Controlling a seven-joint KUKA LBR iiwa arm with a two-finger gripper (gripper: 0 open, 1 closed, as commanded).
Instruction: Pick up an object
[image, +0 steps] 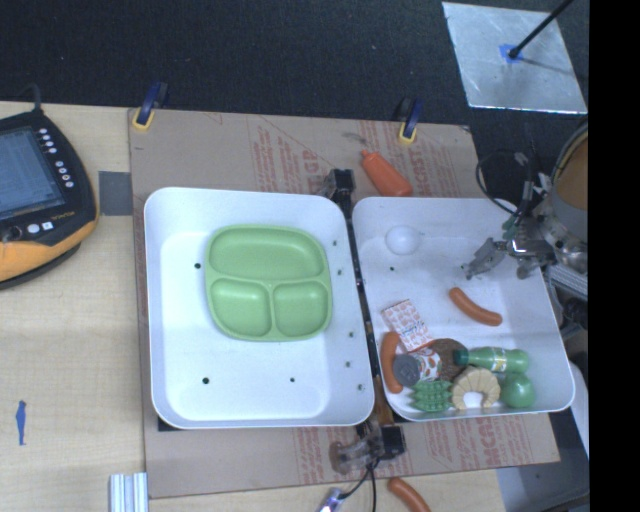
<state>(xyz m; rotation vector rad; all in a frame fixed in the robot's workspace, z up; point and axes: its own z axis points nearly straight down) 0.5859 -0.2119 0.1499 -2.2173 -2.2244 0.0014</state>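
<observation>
Camera view showed my jaws (487, 260) spread open and gripping nothing, poised over the right bin (440, 225) near its far right side. A toy sausage (474, 306) lay just below them on the bin floor. Other toy food sat heaped in the near corner, and a green divided plate (268, 282) rested in the left bin (175, 330).

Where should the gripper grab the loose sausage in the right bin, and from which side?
Grip the sausage at its middle, coming straight down, fingers closing across its narrow width. It lies flat and alone on the right bin floor, so both long sides are free.
</observation>
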